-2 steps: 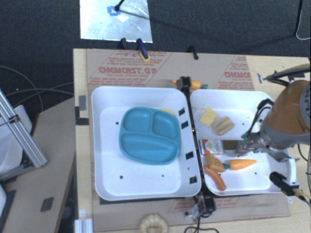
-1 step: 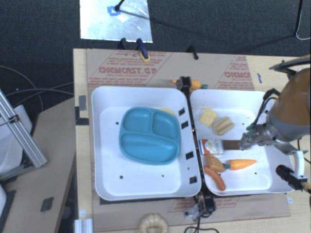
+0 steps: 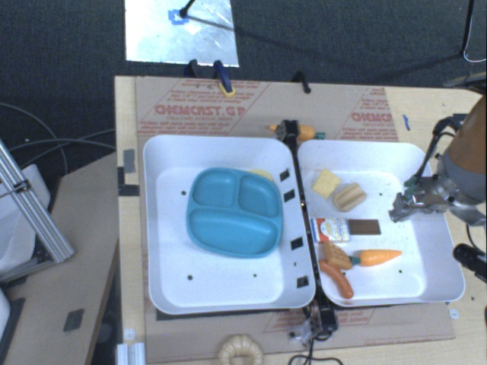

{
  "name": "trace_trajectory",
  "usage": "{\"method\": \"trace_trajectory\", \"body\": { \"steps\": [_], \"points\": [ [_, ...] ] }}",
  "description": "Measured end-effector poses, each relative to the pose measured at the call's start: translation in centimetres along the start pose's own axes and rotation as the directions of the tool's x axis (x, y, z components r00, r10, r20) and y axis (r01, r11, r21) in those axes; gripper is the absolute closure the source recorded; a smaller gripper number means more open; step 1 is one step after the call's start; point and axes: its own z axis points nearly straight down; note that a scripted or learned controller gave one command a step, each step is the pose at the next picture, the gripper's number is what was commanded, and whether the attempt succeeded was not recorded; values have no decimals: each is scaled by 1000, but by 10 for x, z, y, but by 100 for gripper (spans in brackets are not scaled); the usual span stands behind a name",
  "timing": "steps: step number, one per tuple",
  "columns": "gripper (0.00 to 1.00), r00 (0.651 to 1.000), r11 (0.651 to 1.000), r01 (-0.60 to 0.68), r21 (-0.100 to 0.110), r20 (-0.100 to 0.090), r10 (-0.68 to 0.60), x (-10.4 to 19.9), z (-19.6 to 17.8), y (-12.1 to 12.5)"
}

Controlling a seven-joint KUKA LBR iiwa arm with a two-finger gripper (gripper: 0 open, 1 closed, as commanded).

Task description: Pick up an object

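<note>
Right bin (image 3: 426,158), hand (image 3: 401,210) near rim

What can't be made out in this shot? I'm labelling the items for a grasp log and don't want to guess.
- Gripper, camera view: too small and blurred to tell how its fingers stand.
- Yellow item in the left bin: mostly hidden behind the blue divided plate.
- Arm: cut off by the right edge.
- Small packet in the right bin: print too small to read.

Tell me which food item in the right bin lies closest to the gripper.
The brown rectangular bar looks closest to the gripper. It is flat and dark, right of the red-and-white packet; the bread roll and carrot lie slightly farther.
</note>
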Motion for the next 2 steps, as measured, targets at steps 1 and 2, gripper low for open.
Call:
{"method": "trace_trajectory", "body": {
  "steps": [1,2],
  "points": [
    [100,1000,1000,0,2,-1,0,0,-15,1],
    [100,1000,1000,4,4,-2,-4,49,-6,6]
  ]
}}
